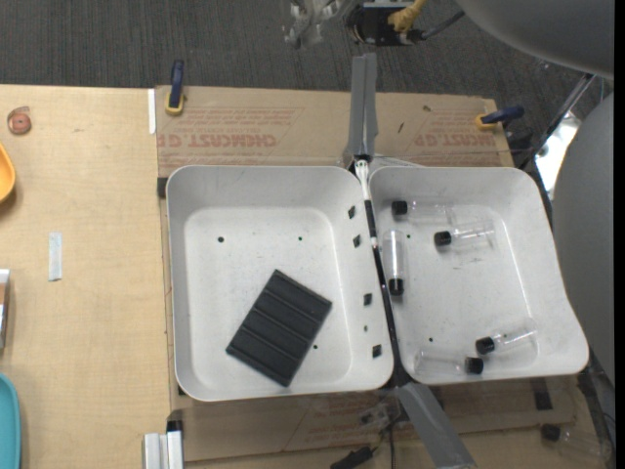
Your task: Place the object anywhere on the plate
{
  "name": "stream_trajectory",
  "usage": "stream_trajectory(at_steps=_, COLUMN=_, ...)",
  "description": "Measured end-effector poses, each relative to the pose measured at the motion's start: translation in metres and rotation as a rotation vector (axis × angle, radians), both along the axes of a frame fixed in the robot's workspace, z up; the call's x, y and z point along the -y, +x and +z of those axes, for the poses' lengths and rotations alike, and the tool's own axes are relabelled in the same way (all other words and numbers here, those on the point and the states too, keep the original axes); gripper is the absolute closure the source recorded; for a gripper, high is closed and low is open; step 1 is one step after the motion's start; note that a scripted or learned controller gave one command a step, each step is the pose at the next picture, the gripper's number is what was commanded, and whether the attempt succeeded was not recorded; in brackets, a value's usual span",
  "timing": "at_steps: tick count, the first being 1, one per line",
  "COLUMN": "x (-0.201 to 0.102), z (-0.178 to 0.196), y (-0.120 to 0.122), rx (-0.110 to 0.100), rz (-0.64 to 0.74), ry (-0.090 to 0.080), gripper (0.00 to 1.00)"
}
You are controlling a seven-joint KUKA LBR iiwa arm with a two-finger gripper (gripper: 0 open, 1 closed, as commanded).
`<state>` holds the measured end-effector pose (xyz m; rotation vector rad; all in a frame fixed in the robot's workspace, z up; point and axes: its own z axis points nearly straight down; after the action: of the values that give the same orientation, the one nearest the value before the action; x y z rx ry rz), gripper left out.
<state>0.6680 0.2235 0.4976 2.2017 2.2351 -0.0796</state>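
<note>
Clear vials [464, 234] litter the right bin [547, 262]; tool [311, 13] state unreadable.

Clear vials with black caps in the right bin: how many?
5: vials at top left, upper middle, along the left wall, lower right, bottom. More may be hidden.

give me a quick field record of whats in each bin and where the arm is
left bin: one black ribbed plate, lying flat and askew, toward the near side
right bin: clear vials with black caps, scattered
vial spots: one by the far wall, one right of it, one along the divider, two near the front right
arm: grey, at the top right, above the bench
task state: no vial on the plate yet
</note>
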Motion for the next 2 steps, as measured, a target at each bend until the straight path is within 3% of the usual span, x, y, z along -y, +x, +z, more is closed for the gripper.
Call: stream_trajectory(at_steps=2, x=0.0006, z=0.0141, y=0.0019, rx=-0.005, rz=-0.001, ry=-0.005, gripper=1.00)
